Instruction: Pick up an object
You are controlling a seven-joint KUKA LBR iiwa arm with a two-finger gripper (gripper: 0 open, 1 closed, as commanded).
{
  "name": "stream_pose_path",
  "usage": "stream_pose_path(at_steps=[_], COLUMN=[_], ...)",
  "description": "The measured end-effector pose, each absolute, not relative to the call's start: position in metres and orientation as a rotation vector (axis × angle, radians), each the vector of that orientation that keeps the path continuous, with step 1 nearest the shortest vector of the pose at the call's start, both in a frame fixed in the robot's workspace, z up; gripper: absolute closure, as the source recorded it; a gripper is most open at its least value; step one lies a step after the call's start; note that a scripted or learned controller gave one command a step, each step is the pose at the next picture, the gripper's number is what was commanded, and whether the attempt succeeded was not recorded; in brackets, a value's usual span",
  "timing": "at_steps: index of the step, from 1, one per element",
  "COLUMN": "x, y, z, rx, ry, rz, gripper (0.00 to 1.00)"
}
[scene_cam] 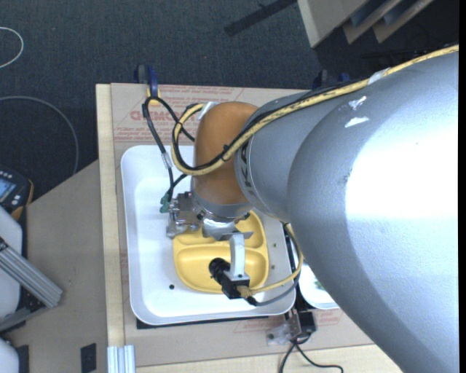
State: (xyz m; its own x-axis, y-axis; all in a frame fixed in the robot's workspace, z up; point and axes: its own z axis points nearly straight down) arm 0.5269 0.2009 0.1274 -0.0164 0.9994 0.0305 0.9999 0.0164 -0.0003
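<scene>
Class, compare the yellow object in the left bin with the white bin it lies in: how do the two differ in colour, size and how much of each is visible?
Colour: the yellow object is glossy yellow; the white bin is plain white.
Size: the yellow object covers part of the floor of the white bin, which is far wider.
Visibility: the arm's wrist hides the yellow object's upper part; the white bin shows its left and near rims.
Both have rounded corners.

Floor [145,36]: dark grey carpet, far and left of the bench. Thin pale cable [69,124] loops across it at left. Bench top [73,218]: light wood, plain. Brown cardboard sheet [196,95] with red print lies on the bench at the far side. Aluminium rail [29,277] at near left. Beige furniture [349,18] at far right. Lighting even, soft.
</scene>
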Motion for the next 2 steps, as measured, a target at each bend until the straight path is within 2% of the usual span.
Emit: stream_pose_path(at_steps=[1, 2], x=[0.534, 0.6], y=[0.229, 0.223], z=[0.248, 0.157], rx=[-2.217, -2.224], ry=[-2.232, -2.222], rz=[-0.023, 0.001], gripper=[1.0, 1.0])
